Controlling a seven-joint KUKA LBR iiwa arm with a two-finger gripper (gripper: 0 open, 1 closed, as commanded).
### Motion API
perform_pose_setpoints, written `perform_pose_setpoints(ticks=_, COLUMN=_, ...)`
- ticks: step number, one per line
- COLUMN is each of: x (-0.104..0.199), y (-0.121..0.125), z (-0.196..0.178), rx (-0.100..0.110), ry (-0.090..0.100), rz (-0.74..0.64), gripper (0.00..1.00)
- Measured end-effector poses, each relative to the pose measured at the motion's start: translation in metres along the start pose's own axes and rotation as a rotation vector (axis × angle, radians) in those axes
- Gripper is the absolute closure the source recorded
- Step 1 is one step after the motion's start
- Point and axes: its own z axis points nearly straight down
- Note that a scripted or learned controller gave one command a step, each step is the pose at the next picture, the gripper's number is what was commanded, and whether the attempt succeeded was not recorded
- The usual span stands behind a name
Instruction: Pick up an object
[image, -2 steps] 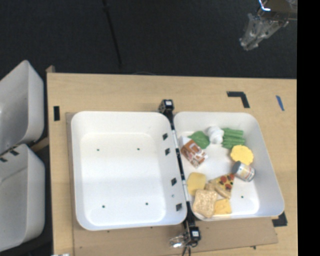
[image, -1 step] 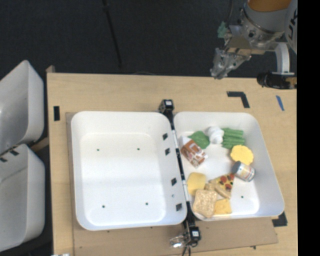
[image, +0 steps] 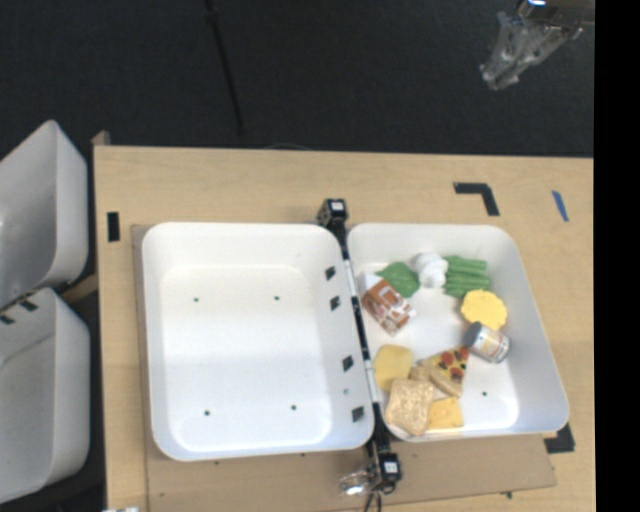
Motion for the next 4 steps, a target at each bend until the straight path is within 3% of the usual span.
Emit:
perform_pose_setpoints(ticks=1, x=-0.087, y=0.016, z=0.005, rx=0.015, ry=-0.001, rz=0.013, gripper=1.0)
perform_pose_setpoints(ticks=2, x=-0.169, y=0.014, z=0.0, rx=0.015, ry=-0.001, rz=0.013, gripper=1.0)
perform_pose_setpoints(ticks=3, x=-0.142, y=0.013, z=0.131, rx=0.03, ry=0.007, rz=0.002, gripper=1.0)
perform_pose_setpoints(ticks=4, x=-0.164, y=0.002, z=-0.01, rx=0.001, ry=-0.004, rz=0.007, gripper=1.0)
